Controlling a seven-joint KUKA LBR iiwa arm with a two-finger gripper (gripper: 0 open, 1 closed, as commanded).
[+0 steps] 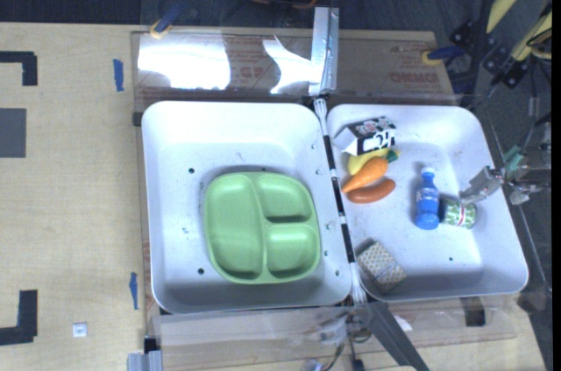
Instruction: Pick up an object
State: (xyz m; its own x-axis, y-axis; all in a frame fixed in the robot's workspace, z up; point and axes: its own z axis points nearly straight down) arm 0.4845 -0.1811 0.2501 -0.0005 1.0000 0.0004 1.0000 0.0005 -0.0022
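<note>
The right bin (pixel 456 260) holds several small objects. A blue bottle (pixel 426 201) lies in its middle, with a green can (pixel 458 214) lying right beside it. To the left are an orange carrot (pixel 367 170), a reddish sausage shape (pixel 372 191), a yellow piece (pixel 358 159) and a black-and-white carton (pixel 373 133). A speckled tan pad (pixel 380 262) rests near the front left corner. My gripper (pixel 487 182) reaches in over the bin's right rim, just up and right of the green can and apart from it.
The left bin (pixel 175 141) bears a green divided plate (pixel 260 225). A raised divider (pixel 334 194) separates the bins. A clear panel and metal bar (pixel 323 49) stand behind them. Stands and cables crowd the far right.
</note>
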